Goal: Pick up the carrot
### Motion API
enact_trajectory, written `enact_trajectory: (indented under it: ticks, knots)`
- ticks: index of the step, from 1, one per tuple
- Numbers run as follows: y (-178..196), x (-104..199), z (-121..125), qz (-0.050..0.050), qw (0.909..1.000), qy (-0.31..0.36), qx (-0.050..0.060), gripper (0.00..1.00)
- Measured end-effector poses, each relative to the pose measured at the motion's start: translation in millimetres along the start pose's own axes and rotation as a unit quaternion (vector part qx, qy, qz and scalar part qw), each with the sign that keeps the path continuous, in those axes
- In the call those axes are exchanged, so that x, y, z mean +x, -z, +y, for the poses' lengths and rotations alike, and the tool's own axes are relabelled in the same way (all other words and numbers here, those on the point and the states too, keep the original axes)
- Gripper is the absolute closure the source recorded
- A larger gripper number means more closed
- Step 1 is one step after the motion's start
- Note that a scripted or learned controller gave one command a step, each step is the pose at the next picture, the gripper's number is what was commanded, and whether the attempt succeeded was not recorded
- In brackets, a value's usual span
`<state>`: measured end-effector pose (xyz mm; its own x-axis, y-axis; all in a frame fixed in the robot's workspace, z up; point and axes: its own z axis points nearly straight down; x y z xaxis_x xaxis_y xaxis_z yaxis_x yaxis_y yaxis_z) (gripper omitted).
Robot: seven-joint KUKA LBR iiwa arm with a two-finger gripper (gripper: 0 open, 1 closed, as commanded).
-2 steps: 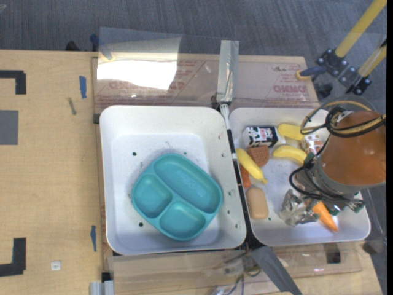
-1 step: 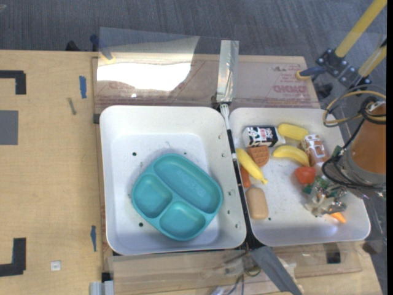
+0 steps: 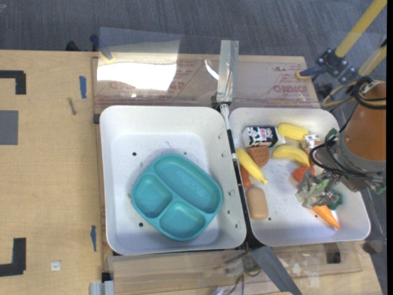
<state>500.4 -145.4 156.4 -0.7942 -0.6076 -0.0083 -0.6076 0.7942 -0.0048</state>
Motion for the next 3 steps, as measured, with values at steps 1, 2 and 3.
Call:
enact_trajectory:
  ticks: [1, 2, 3]
  knots:
    - [-68.8, 20.1, -29.9, 0.001, 0.9929, 0.119, -0.001, 1.00]
    - [7.1, -29.0, 14.2, -0.002, 0.9961, 0.088, 0.002, 1.00]
    - [-68.6, -19.1, 38.5, 0.001, 0.9550, 0.296, -0.002, 1.00]
